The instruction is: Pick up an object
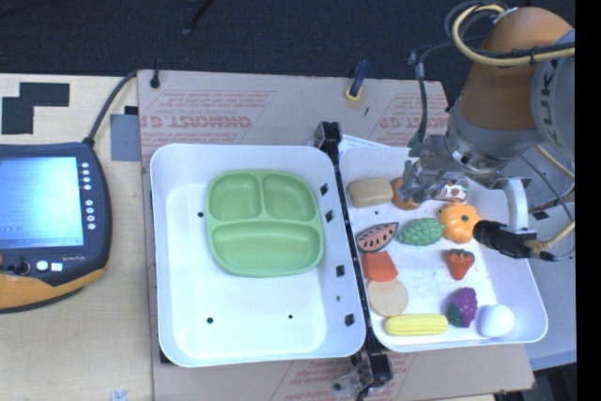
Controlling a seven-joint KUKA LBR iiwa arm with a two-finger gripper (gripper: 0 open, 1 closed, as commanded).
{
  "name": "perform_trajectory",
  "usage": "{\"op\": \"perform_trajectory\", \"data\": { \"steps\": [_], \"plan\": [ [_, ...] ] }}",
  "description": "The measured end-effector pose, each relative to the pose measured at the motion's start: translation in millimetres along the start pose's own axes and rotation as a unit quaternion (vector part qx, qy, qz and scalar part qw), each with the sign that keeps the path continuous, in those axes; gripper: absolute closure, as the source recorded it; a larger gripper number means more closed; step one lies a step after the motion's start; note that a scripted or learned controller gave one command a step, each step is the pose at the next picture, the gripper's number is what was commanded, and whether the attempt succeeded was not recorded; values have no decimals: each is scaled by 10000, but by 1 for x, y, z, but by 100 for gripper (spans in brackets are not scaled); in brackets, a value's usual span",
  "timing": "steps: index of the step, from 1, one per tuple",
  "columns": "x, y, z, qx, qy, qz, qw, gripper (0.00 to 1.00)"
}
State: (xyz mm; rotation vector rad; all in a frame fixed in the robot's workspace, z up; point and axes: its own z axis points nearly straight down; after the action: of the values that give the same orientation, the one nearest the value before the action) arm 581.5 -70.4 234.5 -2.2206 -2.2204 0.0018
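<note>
- Table is carrying two white bins side by side, with a teach pendant lying at its left end.
- Left bin is holding a green divided plate and nothing that looks like a pick target.
- Right bin is holding the toy food, so the object to be picked is sitting somewhere in here.
- Arm is reaching in from the right and hanging over the far part of the right bin.
- Gripper is hovering low near the bin's far edge, just beside a tan bread-like piece and close to an orange fruit; whether it is clenched or released cannot be told, and nothing is visibly sitting in its grasp.
- Smaller toys are lying loose on the bin floor: a watermelon slice, green grapes, a strawberry, a round cracker, a corn cob, purple grapes and a white egg.
- Progress is looking early: no item is lifted clear, so the grasp and the raise are both, by my judgement, yet to be done.
</note>
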Motion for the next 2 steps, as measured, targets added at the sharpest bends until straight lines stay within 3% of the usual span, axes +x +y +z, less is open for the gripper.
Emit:
{"op": "perform_trajectory", "data": {
  "steps": [1,2],
  "plan": [
    [8,0,17,21,2,-1,10000,100],
    [4,8,-2,-1,0,-11,10000,100]
  ]
}}
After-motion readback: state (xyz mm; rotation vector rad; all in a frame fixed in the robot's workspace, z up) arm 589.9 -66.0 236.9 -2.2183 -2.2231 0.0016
